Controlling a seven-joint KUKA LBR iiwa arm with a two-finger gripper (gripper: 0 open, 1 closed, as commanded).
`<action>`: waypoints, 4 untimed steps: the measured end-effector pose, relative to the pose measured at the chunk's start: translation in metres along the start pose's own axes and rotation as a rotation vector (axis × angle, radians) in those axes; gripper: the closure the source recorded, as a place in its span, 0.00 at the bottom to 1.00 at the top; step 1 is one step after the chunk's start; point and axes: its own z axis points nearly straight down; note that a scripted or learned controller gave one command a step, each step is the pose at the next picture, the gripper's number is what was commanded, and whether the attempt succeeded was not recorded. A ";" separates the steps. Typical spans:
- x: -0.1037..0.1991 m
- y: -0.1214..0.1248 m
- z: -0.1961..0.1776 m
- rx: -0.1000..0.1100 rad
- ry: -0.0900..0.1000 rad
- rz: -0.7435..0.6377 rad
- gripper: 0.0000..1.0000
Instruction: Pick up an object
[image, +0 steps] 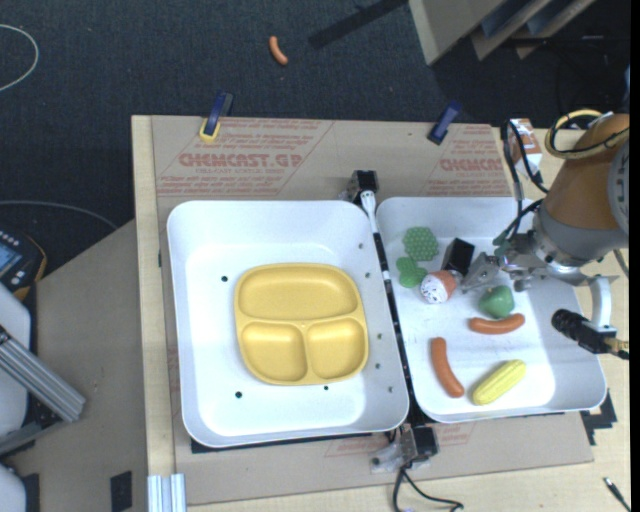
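Observation:
The right bin (570, 385) holds several toy foods. A green pepper-like piece (496, 301) lies right under my gripper (497, 272), which hangs low over the bin's middle. Whether they touch I cannot tell. Just below the pepper lies an orange sausage (496, 323). A second sausage (447, 366) and a yellow corn cob (498, 381) lie nearer the front. To the gripper's left sit a white and orange round toy (435, 288), a black block (458, 254), a green bumpy ball (420, 242) and a smaller green piece (408, 270).
The left bin (200, 330) holds a yellow divided plate (299, 322). The arm's orange band (585, 190) stands over the right bin's far right edge. Blue clamps (214, 114) hold the cardboard at the back.

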 end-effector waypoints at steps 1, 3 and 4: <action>0.001 0.000 0.020 -0.002 0.000 -0.001 0.00; -0.010 0.000 -0.049 -0.013 -0.006 0.000 1.00; -0.017 -0.004 -0.097 -0.013 -0.005 0.000 1.00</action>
